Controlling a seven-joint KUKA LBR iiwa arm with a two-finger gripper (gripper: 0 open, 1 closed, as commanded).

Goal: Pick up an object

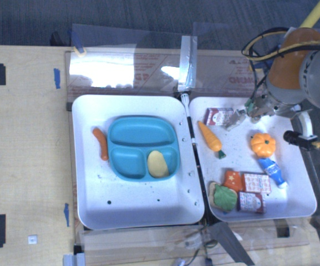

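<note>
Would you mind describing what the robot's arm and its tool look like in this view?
The arm is bulky, rounded and grey, with an orange band above the wrist. Black and yellow cables loop beside it. The tool is small, metallic grey.

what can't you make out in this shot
- Gripper: too small and blurred in the camera view to tell whether its fingers are open or shut, or whether it touches the small carton.
- Cartons at the right bin's front: print too small to read.
- Green item: shape unclear, partly tucked against the cartons.
- Arm: cut off by the right edge.
</note>
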